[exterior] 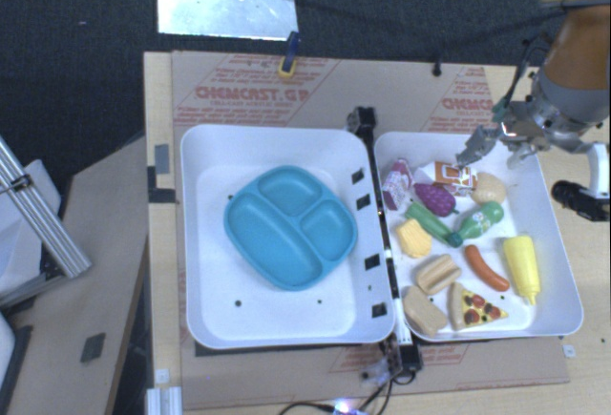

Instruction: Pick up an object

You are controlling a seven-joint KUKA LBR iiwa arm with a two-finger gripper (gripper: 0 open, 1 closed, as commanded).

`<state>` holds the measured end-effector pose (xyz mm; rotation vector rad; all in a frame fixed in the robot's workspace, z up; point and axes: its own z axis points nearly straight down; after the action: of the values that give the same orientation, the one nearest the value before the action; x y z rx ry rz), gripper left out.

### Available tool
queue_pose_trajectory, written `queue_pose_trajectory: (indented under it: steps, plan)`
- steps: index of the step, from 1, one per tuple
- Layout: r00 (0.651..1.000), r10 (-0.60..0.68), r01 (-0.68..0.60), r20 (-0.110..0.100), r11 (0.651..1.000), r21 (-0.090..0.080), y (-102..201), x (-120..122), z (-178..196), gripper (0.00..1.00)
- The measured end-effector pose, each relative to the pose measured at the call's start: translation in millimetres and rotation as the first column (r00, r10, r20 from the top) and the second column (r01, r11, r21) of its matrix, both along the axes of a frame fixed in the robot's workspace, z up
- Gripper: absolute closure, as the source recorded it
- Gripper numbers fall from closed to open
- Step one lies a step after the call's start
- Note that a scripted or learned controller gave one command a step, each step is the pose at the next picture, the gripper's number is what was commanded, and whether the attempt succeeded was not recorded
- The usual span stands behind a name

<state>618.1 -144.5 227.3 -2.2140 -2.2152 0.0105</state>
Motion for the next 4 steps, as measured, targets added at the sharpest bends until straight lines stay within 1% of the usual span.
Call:
queue_pose_trajectory:
  steps: [1, 2, 3, 4]
  plan:
    - [1.000, 0.002, -0.002, 0.013, 1.000, -0.002, 0.3, 2.5, 7.8, 0.00]
    - [1.000, 0.005, -0.005, 0.011, 1.000, -0.002, 7.8, 6.1, -50.6, 0.00]
    - [1.000, 0.004, -0.004, 0.011, 1.000, -0.002, 13.4, 7.9, -93.3, 0.00]
    - [0.999, 0.003, -0.003, 0.036, 1.000, -0.007, 12.2, 15.1, -111.8, 0.00]
